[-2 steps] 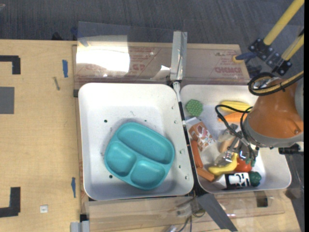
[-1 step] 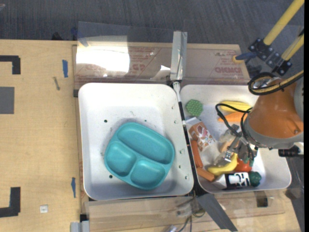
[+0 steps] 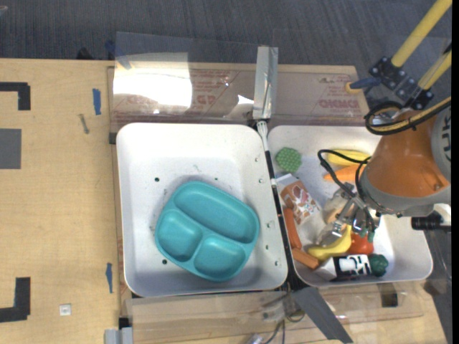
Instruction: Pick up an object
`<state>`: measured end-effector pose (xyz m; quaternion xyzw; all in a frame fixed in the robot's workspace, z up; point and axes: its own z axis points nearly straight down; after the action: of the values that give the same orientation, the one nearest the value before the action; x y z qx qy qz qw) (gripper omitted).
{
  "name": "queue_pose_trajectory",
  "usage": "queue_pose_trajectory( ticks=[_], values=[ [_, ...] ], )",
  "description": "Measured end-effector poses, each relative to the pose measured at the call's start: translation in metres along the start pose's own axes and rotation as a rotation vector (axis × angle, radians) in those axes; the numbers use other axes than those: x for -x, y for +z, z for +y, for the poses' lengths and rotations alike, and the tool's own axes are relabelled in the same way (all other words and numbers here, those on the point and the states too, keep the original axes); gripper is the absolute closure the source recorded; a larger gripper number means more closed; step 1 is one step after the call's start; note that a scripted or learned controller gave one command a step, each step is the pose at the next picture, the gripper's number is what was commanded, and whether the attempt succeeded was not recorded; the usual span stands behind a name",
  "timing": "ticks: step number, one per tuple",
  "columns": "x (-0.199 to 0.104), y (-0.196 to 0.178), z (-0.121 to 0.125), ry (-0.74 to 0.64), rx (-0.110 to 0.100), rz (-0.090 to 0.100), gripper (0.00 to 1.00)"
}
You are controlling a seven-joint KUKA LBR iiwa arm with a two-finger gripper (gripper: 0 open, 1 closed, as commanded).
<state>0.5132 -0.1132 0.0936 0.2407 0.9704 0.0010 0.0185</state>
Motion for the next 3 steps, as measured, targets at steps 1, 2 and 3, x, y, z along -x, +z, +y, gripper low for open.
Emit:
queue_pose_trajectory(
  ticks=[1, 2, 3],
  values=[
    [-0.034, 0.002, 0.005, 0.153, -0.005, 0.018, 0.0],
    [-0.033, -0.007, 0.006, 0.151, -0.003, 0.02, 1.0],
    [-0.062, -0.137, 0.063, 0.302, -0.008, 0.025, 1.0]
  ],
)
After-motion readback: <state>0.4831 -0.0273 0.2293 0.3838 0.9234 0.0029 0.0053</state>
